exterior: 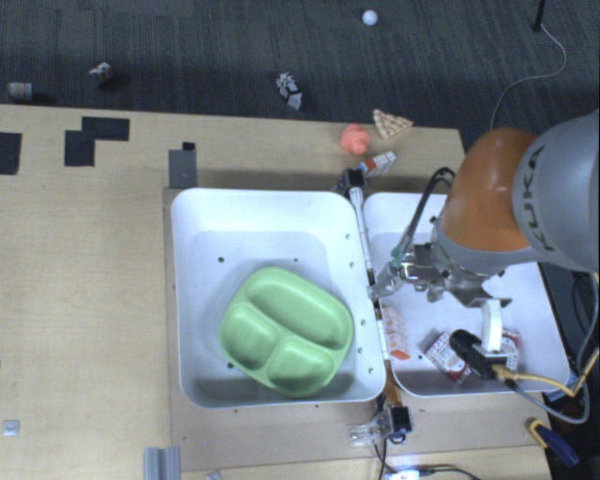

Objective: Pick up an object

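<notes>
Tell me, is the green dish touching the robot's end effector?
Apart. The camera view shows the green dish in the left bin, the end effector over the right bin.

Pale green tray [286, 328], white bins [202, 281], red-and-white packet [439, 354], orange ball [354, 139], tan bench [84, 309]

Two white bins [202, 234] [389, 220], one green tray [286, 328], one pink ball [354, 139], one white ball [369, 17]

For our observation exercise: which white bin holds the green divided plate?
The left-hand bin, holding the green divided plate; the other bin has small packets.
</notes>
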`<move>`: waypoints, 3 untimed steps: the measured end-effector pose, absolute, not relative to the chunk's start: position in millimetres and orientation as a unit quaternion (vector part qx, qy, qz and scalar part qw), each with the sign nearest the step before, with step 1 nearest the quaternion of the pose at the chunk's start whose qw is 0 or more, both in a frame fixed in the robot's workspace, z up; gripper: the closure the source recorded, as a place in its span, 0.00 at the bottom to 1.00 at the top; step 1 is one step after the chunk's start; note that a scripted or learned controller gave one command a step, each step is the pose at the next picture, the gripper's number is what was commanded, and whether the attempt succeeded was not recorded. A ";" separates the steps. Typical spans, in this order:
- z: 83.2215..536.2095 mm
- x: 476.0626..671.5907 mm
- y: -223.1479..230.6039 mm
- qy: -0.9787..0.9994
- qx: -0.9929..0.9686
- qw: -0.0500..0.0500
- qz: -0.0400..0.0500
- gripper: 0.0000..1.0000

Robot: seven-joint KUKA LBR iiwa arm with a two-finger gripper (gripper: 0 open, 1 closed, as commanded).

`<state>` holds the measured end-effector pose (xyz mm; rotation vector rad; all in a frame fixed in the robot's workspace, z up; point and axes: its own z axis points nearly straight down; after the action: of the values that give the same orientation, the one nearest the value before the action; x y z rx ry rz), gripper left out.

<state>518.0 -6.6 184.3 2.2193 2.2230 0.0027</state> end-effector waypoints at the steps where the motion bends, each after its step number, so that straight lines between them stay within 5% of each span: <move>1: 184.4 518.1 -6.7 0.708 0.707 0.000 0.001 0.00; 3: 138.6 519.2 -44.7 0.713 0.701 -0.003 0.015 0.00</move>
<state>519.2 -44.7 138.6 2.2055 2.2443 0.0459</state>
